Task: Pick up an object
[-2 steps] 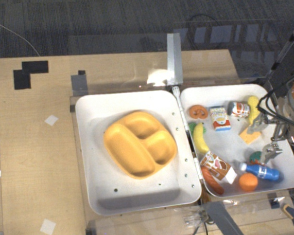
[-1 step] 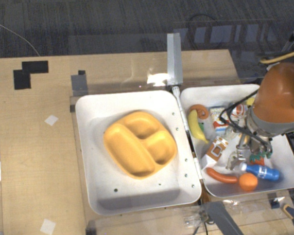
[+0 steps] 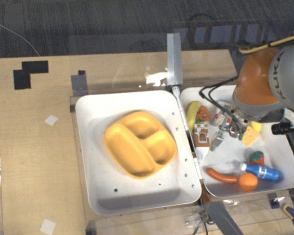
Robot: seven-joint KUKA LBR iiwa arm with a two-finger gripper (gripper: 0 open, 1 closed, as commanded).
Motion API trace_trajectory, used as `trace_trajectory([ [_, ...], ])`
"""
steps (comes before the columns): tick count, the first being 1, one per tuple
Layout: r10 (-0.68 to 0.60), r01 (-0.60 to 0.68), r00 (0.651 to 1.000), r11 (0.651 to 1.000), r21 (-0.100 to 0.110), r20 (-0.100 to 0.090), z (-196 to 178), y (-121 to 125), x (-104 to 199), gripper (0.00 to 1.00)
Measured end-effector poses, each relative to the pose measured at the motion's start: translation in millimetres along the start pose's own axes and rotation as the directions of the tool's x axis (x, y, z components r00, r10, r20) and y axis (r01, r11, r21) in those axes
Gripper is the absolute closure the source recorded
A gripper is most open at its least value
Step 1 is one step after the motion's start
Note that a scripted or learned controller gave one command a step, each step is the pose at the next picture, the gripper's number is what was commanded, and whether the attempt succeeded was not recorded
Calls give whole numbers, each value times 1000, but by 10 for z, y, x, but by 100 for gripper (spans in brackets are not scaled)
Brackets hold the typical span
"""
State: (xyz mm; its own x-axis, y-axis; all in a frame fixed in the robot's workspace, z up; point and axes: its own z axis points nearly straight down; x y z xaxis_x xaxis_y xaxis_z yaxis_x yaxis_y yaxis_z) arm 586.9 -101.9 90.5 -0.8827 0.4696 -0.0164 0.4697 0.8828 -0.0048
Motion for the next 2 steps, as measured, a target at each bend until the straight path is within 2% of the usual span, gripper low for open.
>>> trace_trajectory([
  [1, 249, -249, 968, 968, 3, 13, -26, -97, 193, 0],
  [2, 630, -630, 777, 777, 3, -2, 19, 268, -347, 0],
])
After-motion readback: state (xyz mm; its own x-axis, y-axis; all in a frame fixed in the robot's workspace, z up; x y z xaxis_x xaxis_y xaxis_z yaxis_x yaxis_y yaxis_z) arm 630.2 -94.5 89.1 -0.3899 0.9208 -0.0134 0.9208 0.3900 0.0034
